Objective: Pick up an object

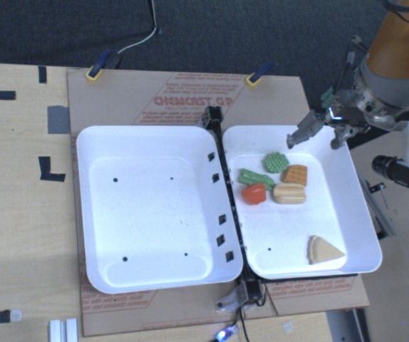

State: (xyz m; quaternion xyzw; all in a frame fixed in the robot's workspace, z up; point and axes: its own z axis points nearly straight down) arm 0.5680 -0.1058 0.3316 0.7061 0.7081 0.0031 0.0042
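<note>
Over the right bin (347, 191), the gripper (317, 130) hung with jaws spread, holding nothing. The tan wedge (323, 250), lying well apart from the clustered toys, looked light, stiff and easiest to pinch across its flat sides.

Two white bins (154, 276), black dots on the left one's floor. In the right: red tomato (254, 194), green pod (256, 178), bumpy green ball (276, 162), orange waffle (295, 174), tan roll (288, 194), beige wedge (323, 250). My claw (317, 130): grey. Bench (19, 212): pale wood.

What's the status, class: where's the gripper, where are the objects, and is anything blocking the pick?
Gripper open, above right bin's far edge, holding nothing. Toy foods clustered in that bin: green piece, waffle, tomato. Wedge apart, near corner. Nothing in the way.
</note>
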